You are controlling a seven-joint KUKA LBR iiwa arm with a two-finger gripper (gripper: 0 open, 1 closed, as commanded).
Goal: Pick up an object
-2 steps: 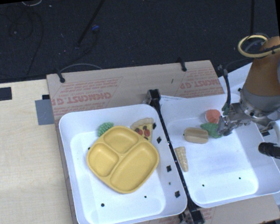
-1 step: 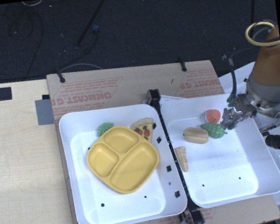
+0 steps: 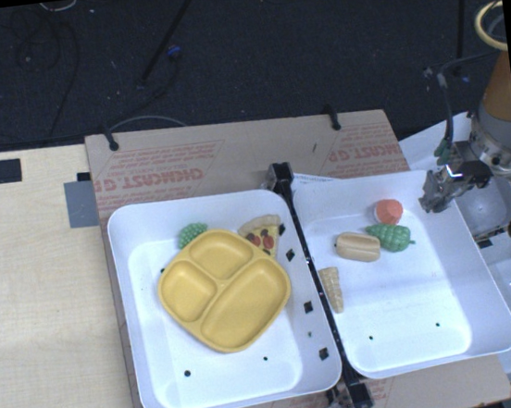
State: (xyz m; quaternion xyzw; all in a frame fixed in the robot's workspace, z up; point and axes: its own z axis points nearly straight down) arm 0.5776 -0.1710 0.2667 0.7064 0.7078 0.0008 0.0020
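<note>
From above, the end effector (image 3: 440, 185) hangs over the right bin's (image 3: 441, 333) far right rim, with nothing seen in its grip; whether it is apart or together cannot be told. Inside that bin lie a hot-dog bun (image 3: 357, 246), a green vegetable (image 3: 391, 236) touching a red tomato (image 3: 388, 211), and a pale corn piece (image 3: 330, 288) by the divider. The left bin (image 3: 223, 385) holds a yellow divided plate (image 3: 225, 289), a pizza slice (image 3: 261, 233) and a green leafy piece (image 3: 192, 232).
</note>
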